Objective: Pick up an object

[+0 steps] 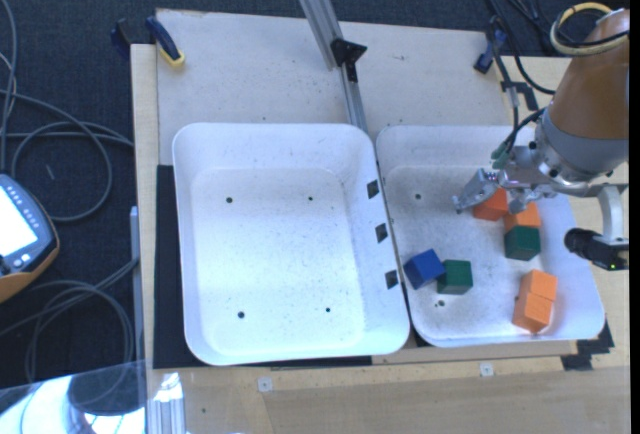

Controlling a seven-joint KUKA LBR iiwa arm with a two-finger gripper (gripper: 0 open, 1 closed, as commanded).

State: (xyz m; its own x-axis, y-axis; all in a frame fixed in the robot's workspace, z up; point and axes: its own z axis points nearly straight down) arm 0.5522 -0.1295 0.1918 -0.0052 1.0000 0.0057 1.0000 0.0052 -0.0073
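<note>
The right bin (440, 322) holds several blocks. A blue block (423, 267) and a green block (456, 276) lie side by side near its front left. A dark green block (522, 242) sits toward the right, and a long orange block (535, 300) lies at the front right. Two small orange blocks (491, 207) (526, 216) sit right under my gripper (497, 190), which hangs low over the bin's right half. The wrist hides part of those two blocks, so I cannot see whether either one is held.
The left bin (200, 222) stands beside the right one, with a raised rim between them (385, 232). A metal pole (320, 2) slants across the back of the bench. Cables lie on the floor at the left and behind.
</note>
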